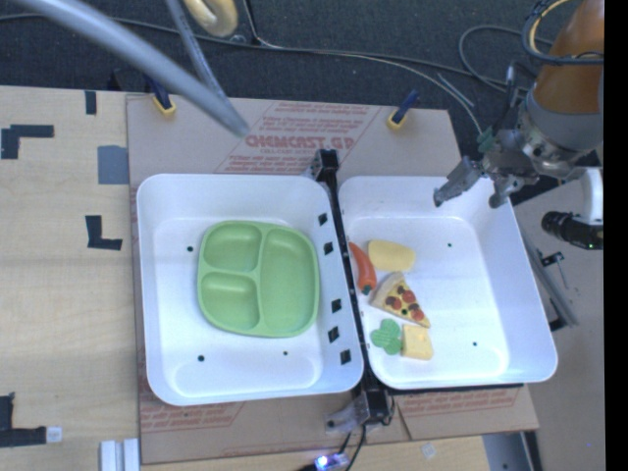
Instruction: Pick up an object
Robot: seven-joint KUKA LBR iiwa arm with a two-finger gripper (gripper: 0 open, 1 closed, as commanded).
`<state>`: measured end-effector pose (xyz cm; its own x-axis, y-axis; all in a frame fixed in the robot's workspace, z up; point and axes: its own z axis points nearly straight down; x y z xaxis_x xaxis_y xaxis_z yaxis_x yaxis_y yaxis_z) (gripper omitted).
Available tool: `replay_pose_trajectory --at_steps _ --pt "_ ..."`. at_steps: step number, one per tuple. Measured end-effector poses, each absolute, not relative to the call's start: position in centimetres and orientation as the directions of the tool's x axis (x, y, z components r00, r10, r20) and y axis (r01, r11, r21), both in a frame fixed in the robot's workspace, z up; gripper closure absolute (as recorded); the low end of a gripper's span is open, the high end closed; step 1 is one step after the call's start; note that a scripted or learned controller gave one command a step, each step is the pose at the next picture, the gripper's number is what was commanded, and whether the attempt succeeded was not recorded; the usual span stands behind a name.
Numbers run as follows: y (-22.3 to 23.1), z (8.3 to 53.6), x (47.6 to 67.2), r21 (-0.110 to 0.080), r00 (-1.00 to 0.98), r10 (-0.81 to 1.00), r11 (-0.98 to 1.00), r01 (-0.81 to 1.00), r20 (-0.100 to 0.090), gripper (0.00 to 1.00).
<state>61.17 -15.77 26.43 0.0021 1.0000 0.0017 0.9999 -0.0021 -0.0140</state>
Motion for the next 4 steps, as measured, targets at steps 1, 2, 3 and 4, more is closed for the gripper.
replay_pose_trajectory --at_steps 1,2,3,4 --pt "-15.7 27.2 61.4 -0.001 -0.001 1.0 0.001 1.0 0.0 0.0" --pt "-16.5 21.1 61.2 -0.007 0.0 1.0 0.0 1.0 -0.001 0.0" --pt "-17.5 15.9 61.3 -0.007 0.0 1.0 0.0 1.0 -0.001 0.0" --pt "-16.7 9.7 61.4 -0.007 -0.002 1.0 0.002 1.0 0.0 0.0"
